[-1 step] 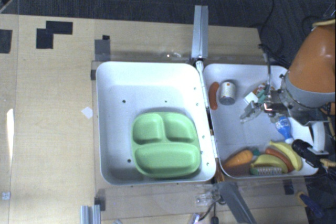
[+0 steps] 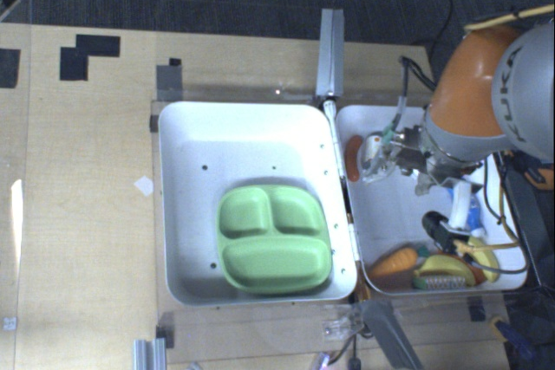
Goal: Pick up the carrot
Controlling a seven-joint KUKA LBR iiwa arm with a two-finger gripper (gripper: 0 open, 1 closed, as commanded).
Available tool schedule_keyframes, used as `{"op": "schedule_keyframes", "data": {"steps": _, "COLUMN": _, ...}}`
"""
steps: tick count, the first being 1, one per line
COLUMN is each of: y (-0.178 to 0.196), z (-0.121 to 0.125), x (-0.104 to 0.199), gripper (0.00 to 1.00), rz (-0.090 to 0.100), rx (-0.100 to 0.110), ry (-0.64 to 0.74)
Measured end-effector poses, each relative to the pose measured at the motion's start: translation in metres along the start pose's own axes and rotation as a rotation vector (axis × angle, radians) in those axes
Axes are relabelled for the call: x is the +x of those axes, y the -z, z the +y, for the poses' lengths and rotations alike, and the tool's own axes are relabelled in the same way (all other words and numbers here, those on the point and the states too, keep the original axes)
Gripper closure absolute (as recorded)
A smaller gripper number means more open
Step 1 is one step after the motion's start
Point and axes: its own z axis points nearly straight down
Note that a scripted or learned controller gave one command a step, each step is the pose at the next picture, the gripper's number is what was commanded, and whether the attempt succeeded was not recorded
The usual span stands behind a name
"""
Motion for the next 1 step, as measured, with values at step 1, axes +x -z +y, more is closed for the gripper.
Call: {"op": "schedule_keyframes", "data": {"steps": 1, "y": 0.0423, "z": -0.0409, "x": -0.0316, "gripper": 0.00, "rz": 0.000, "rx": -0.001, "ry": 0.116}}
